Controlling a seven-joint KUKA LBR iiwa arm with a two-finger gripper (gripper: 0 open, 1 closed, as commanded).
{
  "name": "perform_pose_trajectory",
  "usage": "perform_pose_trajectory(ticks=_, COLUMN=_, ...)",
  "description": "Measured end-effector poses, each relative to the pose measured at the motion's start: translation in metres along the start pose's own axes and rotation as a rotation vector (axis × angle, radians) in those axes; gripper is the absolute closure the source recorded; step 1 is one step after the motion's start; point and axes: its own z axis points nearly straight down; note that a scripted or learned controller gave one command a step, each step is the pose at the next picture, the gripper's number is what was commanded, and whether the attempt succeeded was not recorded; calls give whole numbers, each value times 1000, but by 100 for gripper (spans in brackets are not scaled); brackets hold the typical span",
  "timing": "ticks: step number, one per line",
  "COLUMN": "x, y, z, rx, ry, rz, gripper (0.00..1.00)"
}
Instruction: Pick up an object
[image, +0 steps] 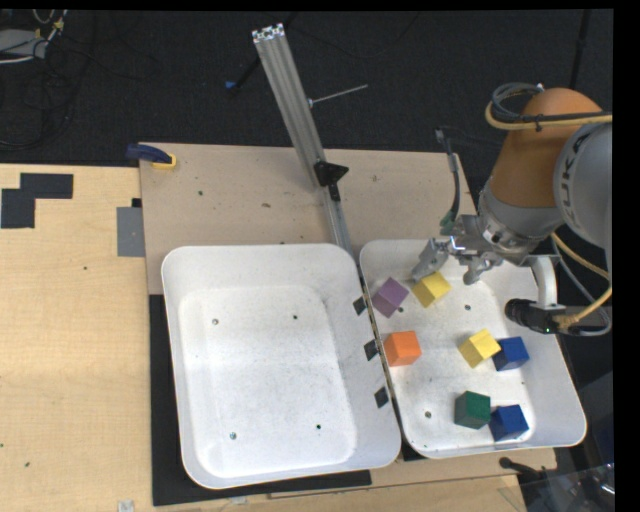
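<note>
Yellow block (432, 289): in the right bin (560, 425), near its far left corner, just beside the purple block (390, 296).
Tool (455, 266): fingers spread apart, just above the yellow block (nothing pinched between them).
Other blocks: orange block (403, 347), second yellow block (479, 347), two blue blocks (512, 353), green block (473, 410).
Left bin (190, 270): beside it on the bench (240, 195).

Single fixed camera, mounted above the bench (70, 330), looking down at a slant. Both white bins fall within frame: left bin (190, 275), right bin (560, 420). The arm (545, 150) enters from the right side. Far bench edge and dark floor lie along the top. Moderate viewing distance.
</note>
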Motion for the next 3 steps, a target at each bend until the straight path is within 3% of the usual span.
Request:
perform_pose_trajectory(ticks=1, x=-1, y=11, z=52, rx=-6, ry=-2, rz=0, gripper=0)
perform_pose_trajectory(ticks=2, x=-2, y=10, z=41, rx=-5, ry=0, rz=5, gripper=100)
perform_pose_trajectory(ticks=3, x=2, y=10, z=-3, rx=-10, ry=0, rz=-2, gripper=100)
